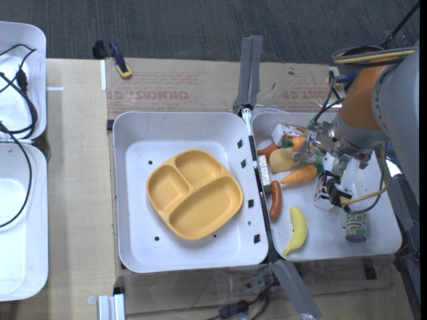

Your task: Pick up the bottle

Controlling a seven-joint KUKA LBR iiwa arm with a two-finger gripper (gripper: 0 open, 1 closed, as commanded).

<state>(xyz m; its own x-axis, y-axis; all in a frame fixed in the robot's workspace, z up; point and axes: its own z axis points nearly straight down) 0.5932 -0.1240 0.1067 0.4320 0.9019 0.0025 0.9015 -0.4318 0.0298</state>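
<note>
A small bottle (355, 227) with a green label and a grey cap stands upright near the front right of the right bin (380, 245). The grey arm with its orange band reaches in from the right, and my gripper (315, 151) hangs low over a cluster of toy foods at the middle back of that bin. The gripper is to the left of the bottle and farther back, well apart from it. Nothing can be seen held in it.
Under and beside the gripper lie an orange carrot (299, 174), a yellow piece (281, 159) and a white carton (287, 134). A red sausage (275, 201) and a banana (297, 230) lie at the front left. The left bin (133, 245) holds a yellow divided plate (194, 193).
</note>
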